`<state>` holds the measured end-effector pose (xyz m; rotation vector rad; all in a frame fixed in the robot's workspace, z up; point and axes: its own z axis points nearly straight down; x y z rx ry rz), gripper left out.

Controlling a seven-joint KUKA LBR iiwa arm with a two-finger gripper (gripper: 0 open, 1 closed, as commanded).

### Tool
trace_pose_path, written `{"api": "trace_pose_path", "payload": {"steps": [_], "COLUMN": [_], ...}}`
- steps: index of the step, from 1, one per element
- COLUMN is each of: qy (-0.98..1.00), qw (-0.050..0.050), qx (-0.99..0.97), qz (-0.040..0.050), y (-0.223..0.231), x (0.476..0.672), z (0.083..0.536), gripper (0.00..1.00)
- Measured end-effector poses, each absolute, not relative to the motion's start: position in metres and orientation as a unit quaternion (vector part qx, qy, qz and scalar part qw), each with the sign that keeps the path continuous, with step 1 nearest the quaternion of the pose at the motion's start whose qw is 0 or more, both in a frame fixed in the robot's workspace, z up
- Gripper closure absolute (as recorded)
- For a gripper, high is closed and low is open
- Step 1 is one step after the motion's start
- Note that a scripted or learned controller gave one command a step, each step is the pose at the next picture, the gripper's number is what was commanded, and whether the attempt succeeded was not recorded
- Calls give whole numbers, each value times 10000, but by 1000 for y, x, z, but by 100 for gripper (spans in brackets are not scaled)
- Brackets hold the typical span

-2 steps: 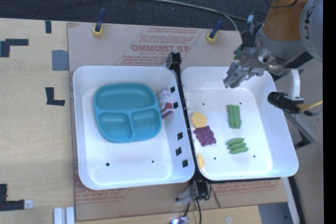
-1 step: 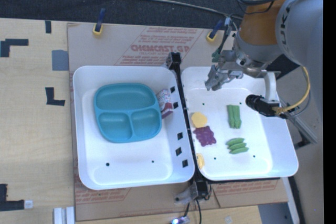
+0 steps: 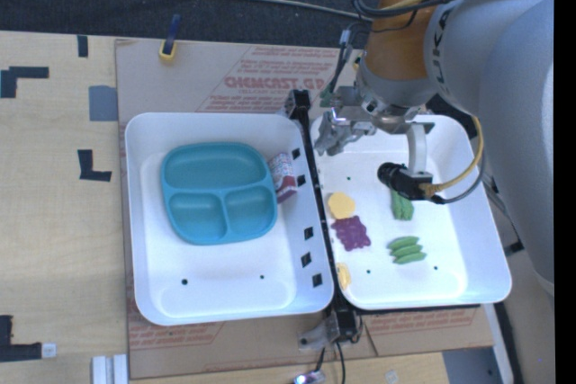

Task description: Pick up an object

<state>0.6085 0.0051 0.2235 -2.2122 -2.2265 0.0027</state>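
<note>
A wooden tabletop (image 3: 54, 193) seen from above carries two shallow white plastic bins side by side on a sheet of printed cardboard.

The left bin (image 3: 144, 283) holds a turquoise plastic divided plate (image 3: 219, 192) with three compartments, lying flat near the middle. A small red-and-white packet (image 3: 284, 176) lies just beside the plate's right edge, against the wall the two bins share.

The right bin (image 3: 477, 274) holds small toy foods, loosely scattered, which leaves gaps for a grasp from above. A round yellow piece (image 3: 341, 205) lies near the shared wall, with a purple bunch of grapes (image 3: 351, 232) touching its lower side. A second small yellow piece (image 3: 343, 275) sits lower, against the bin's left edge. A green pea pod (image 3: 407, 249) lies well apart to the right, and another green piece (image 3: 401, 207) sits above it, partly under a black fitting and its cable.

The grey arm with its orange band reaches in from the right and bends downward over the far left corner of the right bin. Its tool (image 3: 331, 138) points down near the shared wall, above the yellow piece and grapes. Whether the tool is apart or together cannot be told, and nothing is seen held in it.

Judging by this, picking has not yet happened; the nearest candidates are the round yellow piece and the grapes.
</note>
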Motion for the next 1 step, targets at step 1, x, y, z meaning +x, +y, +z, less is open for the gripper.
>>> {"api": "trace_pose_path", "payload": {"steps": [1], "qy": [-7096], "qw": [10], "qx": [-7046], "qz": [4], "y": [62], "x": [619], "z": [213], "gripper": [100]}}
